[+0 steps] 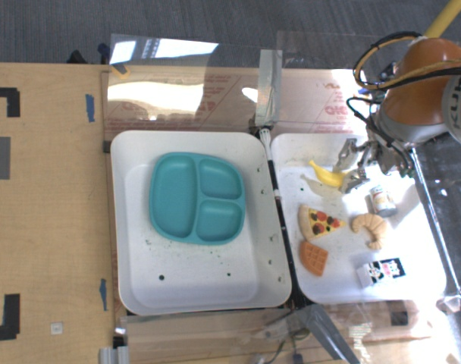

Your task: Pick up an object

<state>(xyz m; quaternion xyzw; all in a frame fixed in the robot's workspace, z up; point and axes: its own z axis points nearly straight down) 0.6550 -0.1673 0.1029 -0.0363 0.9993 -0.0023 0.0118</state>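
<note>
A yellow toy banana [326,174] lies in the upper left part of the right bin [424,279]. My gripper [352,165] hangs over the banana's right end, fingers open, one finger [345,152] above the end and the other to its right. Nothing is visibly clamped between them. Below the banana lie a pizza slice [318,221] and a brown waffle [315,258]. A croissant [371,227], a small can [381,200] and a little black-and-white carton [382,271] sit further right.
The left bin [132,279] holds a teal divided plate [196,197]. A raised divider [274,203] separates the two bins. A clear plastic wall [306,97] stands behind them. The arm's orange band [424,74] and black cables are at upper right.
</note>
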